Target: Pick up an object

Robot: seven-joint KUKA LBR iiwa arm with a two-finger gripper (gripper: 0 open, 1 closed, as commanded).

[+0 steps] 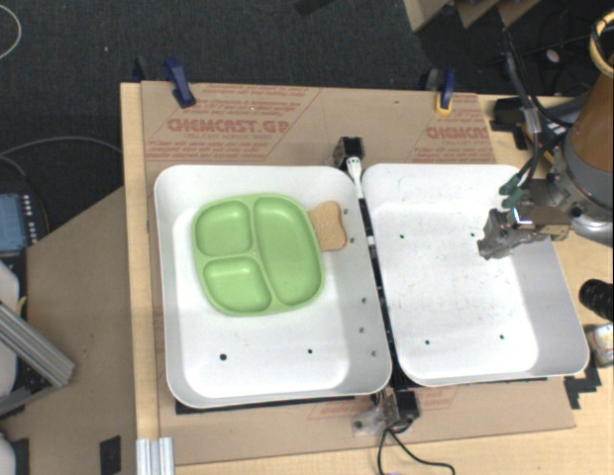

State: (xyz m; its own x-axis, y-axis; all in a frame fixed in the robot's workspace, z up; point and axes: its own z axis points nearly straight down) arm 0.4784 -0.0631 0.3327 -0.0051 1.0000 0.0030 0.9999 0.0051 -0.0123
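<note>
Gripper (497,237) over right bin (465,334), finger state unclear, nothing visibly held; green plate (257,255) and tan piece (330,226) in left bin (257,364).

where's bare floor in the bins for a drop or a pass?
Right bin: bare across its left and front floor; the gripper hangs over its right side. Left bin: free strip along the front wall, below the green divided plate. Crowded at its back right, where the tan sponge touches the plate.

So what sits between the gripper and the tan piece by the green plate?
In the camera view, bare floor of the right bin and the bins' adjoining rims separate the gripper from the tan piece.
</note>
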